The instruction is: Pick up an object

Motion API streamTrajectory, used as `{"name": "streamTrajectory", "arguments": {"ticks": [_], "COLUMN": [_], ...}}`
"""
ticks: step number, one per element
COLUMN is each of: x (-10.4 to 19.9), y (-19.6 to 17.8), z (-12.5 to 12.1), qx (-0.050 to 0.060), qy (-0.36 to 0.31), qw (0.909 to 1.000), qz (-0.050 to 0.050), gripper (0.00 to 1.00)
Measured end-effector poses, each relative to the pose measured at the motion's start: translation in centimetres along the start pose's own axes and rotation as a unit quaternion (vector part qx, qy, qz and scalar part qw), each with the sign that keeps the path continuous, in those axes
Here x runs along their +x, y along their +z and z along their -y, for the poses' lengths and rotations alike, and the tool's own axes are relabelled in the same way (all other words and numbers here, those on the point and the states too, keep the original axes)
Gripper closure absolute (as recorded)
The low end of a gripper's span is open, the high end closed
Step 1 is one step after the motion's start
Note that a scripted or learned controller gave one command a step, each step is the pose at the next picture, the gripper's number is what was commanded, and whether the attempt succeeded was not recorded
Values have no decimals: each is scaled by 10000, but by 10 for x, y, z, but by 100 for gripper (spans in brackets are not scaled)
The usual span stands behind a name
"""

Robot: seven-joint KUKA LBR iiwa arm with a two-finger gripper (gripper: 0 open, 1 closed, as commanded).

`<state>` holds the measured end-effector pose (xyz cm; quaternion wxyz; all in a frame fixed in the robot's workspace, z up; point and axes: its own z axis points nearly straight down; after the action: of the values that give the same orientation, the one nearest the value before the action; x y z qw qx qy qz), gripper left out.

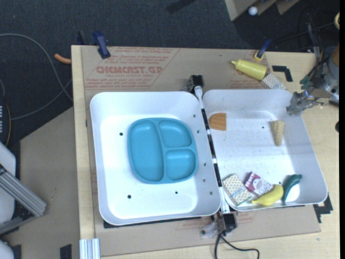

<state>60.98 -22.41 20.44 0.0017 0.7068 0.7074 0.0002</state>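
Right now I see my tool (297, 102) at the right bin's (312, 161) far right rim, its state unclear; a banana (269, 196) lies in that bin's near corner.

The worktop (135, 69) carries two white bins, the left bin (108, 198) and right bin (307, 155), with a yellow bottle (249, 68) behind them.
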Motion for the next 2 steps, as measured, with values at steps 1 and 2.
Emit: {"name": "streamTrajectory", "arguments": {"ticks": [1, 2], "x": [19, 16], "y": [-1, 5], "z": [15, 17], "qx": [20, 20], "qy": [-1, 4], "qw": [10000, 10000], "qz": [-14, -10], "gripper": [100, 100]}}
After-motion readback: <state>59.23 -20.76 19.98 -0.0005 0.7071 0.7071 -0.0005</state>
